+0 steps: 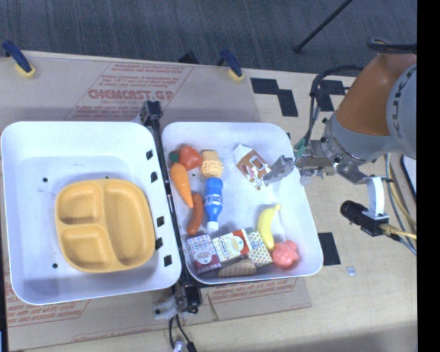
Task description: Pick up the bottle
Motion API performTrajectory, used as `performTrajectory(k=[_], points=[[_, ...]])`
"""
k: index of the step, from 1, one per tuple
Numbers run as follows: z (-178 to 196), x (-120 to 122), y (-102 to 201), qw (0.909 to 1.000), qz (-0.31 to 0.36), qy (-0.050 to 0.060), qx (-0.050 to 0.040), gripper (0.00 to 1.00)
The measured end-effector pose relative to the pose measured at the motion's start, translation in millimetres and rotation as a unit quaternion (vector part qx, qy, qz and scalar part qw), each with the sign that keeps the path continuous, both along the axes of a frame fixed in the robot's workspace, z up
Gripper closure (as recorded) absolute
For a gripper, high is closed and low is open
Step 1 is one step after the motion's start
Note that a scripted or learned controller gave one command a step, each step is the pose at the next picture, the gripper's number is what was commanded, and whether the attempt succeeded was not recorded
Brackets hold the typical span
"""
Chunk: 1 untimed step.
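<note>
- The fingers (pixel 279 169) of the grey metal two-finger gripper sit over the right-hand bin's upper right area, just beside a small white-and-orange snack packet (pixel 251 163); how far apart they stand cannot be told from this slant, and nothing is seen held between them.
- The grey arm with its orange band (pixel 374 94) reaches in from the right, wrist low over the bin's rim — a posture that reads as an approach, not a lift.
- The small blue-and-white plastic bottle (pixel 213 200) lies on its side near the middle of the right-hand shallow white bin (pixel 302 218), well apart from the fingers, cap end toward the near wall.
- It is hemmed in — an orange plastic carrot (pixel 181 184) and a brown sausage-shaped toy (pixel 196 213) on its left, a yellow corn cob toy (pixel 212 166) touching its far end; a grasp looks likelier from the open right side.
- Count, right bin: one bottle, one carrot, one red-orange tomato-like toy (pixel 188 156), one corn cob, one packet, one yellow banana (pixel 268 224), one pink lump (pixel 285 253), one printed carton (pixel 224 248), one brown bread-like piece (pixel 237 269).
- Count, left bin (pixel 29 141): one yellow three-compartment plastic tray (pixel 104 224), lying flat.
- Both bins rest side by side on the cardboard-covered surface (pixel 132 86).
</note>
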<state>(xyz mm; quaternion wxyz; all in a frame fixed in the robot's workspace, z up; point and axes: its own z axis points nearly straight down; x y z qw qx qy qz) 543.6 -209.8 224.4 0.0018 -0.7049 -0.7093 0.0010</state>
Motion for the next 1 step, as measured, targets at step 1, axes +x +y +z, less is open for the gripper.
performTrajectory(k=[1], points=[[10.2, 0.4, 0.4, 1.0000, 0.003, 0.001, 0.0004, 1.00]])
